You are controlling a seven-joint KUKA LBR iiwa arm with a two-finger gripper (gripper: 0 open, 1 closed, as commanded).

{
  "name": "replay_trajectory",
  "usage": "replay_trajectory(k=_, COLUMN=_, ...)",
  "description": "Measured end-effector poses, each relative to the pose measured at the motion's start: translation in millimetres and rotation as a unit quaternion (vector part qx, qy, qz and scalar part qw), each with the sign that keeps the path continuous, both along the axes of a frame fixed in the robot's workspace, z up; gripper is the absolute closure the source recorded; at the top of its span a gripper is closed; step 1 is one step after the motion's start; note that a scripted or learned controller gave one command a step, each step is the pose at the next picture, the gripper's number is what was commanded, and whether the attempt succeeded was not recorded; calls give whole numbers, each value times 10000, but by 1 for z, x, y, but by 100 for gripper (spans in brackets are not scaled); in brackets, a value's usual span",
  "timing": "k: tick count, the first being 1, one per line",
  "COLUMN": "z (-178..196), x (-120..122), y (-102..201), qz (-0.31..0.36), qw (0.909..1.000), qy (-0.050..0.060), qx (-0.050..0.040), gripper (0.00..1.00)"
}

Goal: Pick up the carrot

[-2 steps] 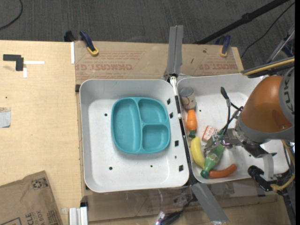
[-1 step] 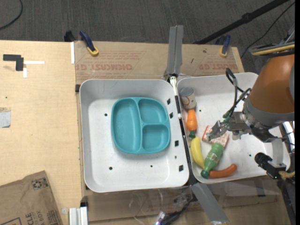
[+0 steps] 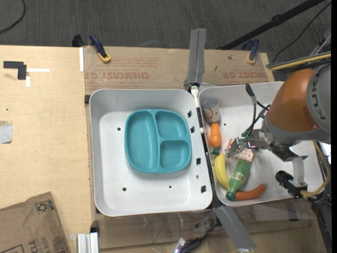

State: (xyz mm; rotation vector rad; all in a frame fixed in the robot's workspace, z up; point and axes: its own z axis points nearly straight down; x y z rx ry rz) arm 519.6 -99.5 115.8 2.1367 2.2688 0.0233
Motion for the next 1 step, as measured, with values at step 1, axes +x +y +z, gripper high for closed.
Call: replay_trajectory(k=1, z=11, x=1, y=-1, qz=-19, qw=10000, qy=-19, qx=-2, gripper=100)
